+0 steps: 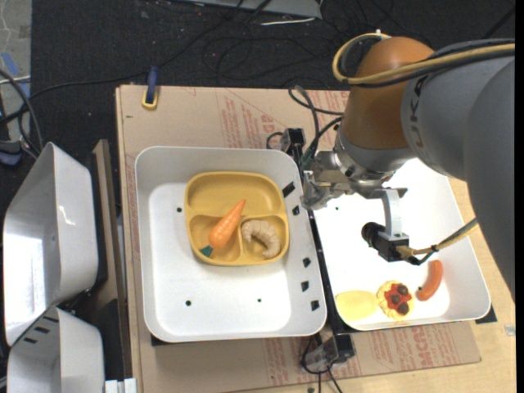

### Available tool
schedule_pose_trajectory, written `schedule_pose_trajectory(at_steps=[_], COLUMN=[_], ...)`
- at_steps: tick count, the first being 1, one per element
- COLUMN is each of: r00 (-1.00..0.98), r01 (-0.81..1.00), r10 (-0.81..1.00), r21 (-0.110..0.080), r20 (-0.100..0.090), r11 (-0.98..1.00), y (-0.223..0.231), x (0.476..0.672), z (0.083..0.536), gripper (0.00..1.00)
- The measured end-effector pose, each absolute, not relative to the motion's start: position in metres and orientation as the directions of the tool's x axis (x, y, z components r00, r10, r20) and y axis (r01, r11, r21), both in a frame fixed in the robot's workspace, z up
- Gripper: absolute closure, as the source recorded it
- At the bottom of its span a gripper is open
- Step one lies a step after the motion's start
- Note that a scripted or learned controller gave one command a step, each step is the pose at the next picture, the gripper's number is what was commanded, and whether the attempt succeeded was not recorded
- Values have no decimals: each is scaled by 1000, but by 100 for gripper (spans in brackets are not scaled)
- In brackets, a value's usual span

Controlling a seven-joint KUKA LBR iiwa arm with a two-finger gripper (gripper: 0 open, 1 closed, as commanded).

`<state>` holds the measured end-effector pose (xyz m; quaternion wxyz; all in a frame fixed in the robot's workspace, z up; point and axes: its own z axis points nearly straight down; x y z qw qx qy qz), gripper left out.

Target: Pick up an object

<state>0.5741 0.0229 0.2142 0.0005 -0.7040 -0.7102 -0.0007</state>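
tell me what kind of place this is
Probably a robotics lab test bench: a grey arm reaches over two white bins of toy food on a cardboard sheet, with loose cables on the dark floor.

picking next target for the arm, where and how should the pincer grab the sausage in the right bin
Grip the sausage across its middle, coming straight down from above. It lies flat on the floor of the right bin, slanted, so the fingers should close across its narrow width, turned square to its long axis. It sits apart from the small pizza, but the bin's right wall is close, so a side approach looks cramped.
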Motion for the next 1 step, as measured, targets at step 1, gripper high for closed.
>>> schedule_pose_trajectory(at_steps=[1], r00=[-8], r01=[1000], r10=[1000], r21=[0], r20=[1], r11=[8], y=[67], x=[568], z=[219], gripper=[100])
